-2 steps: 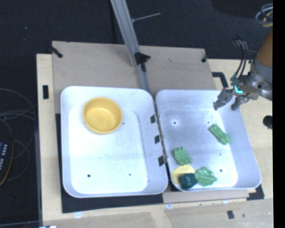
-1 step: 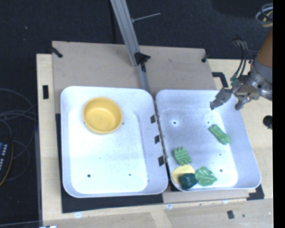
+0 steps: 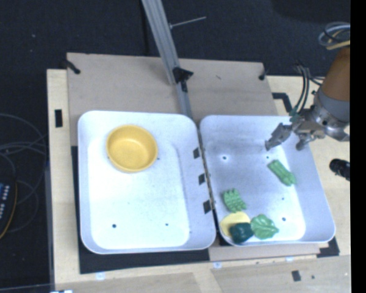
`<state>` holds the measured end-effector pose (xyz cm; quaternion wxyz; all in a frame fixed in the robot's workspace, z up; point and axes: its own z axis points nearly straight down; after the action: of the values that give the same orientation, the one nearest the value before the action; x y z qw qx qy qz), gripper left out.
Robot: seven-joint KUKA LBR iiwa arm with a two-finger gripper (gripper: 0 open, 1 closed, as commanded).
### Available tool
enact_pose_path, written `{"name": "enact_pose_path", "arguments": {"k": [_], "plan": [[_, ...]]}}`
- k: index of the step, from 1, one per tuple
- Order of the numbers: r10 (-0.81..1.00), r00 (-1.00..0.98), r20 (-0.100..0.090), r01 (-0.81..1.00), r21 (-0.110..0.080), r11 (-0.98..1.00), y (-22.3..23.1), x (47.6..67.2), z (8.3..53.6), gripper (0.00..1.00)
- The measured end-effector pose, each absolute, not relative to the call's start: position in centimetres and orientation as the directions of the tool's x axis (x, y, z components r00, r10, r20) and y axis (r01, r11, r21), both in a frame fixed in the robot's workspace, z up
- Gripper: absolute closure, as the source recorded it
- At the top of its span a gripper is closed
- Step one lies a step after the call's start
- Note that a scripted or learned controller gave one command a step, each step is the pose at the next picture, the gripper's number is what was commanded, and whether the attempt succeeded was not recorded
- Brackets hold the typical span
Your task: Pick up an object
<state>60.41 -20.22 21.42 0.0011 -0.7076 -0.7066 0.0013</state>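
Fingers of the gripper [image 3: 288,137] stand spread and empty just above the green ridged piece [image 3: 282,172] lying below it in the right bin [image 3: 317,224]; it looks light, rigid plastic, best pinched across its narrow width.

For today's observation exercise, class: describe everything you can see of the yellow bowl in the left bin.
The yellow bowl is round, shallow and plain, a smooth matte yellow that looks like plastic. It stands upright with its open side up, and nothing is visible inside it. It rests on the floor of the left bin, in the far left part, close to the far wall but apart from it. Nothing else touches it; the gripper is over the right bin.
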Motion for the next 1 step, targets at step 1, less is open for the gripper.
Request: {"name": "enact_pose_path", "arguments": {"k": [1], "plan": [[1.000, 0.000, 0.000, 1.000, -0.004, 0.000, -20.37, 61.32, 16.31, 0.00]]}}
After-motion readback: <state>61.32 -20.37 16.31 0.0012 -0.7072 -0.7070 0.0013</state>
